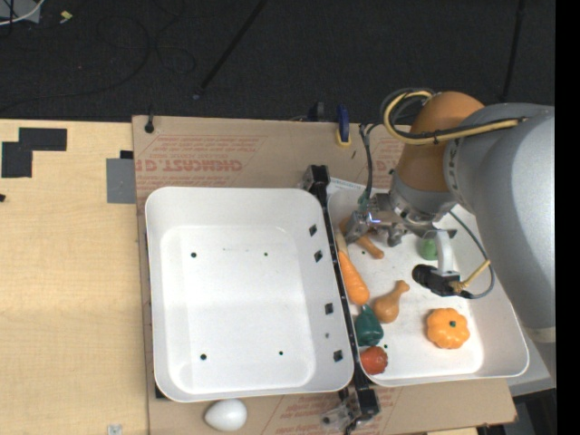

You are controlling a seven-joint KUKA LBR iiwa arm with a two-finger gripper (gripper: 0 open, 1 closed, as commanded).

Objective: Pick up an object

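My gripper [379, 228] is low over the upper left part of the right bin [494, 356]. A small brown stick-shaped piece [368, 246] lies right under it, partly hidden by the gripper. Below it an orange carrot [353, 279] rests along the bin's left wall. A tan pear-shaped gourd [391, 302], a green pepper [367, 326], a red tomato [374, 360] and an orange pumpkin [448, 327] lie in the lower half of the bin. A green thing [429, 242] peeks out beside the wrist.
The left bin [163, 243] sits beside the right one, with a black divider [328, 252] between them. A white egg [225, 414] lies on the board outside the bins at the front. The arm [507, 207] covers the right bin's far right side.
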